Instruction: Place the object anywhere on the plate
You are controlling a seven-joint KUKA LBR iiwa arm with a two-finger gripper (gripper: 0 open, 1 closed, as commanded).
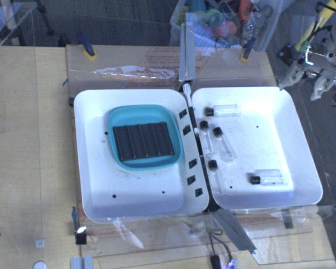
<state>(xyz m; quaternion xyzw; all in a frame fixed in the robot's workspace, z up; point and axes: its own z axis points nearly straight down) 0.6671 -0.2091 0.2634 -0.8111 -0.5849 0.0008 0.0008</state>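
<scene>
The gripper (319,86) sits way off at the upper right, past the corner of the right bin (302,150), over the dark floor (325,144) rather than over anything useful. It's a pale blurry clump from here, so I honestly can't tell how it's set or whether it has anything.

Right bin has a handful of clear vials with black caps lying flat: one near the top (223,111), one at the lower right (266,179), a longer one near the middle (224,144), and a couple more tucked along the divider side (204,136). They're all well apart from the gripper.

Left bin (89,167) holds the teal plate (115,119), squarish with rounded corners, and there's a dark ribbed insert (143,141) sitting in the middle of it. None of the vials are on it.

The bins sit on a light wood table (28,150) with crinkly plastic sheeting (129,72) taped behind them. Up top there's a clear tub of colourful toys (229,7) against dark carpet, plus a couple of blue clamps (88,50).
</scene>
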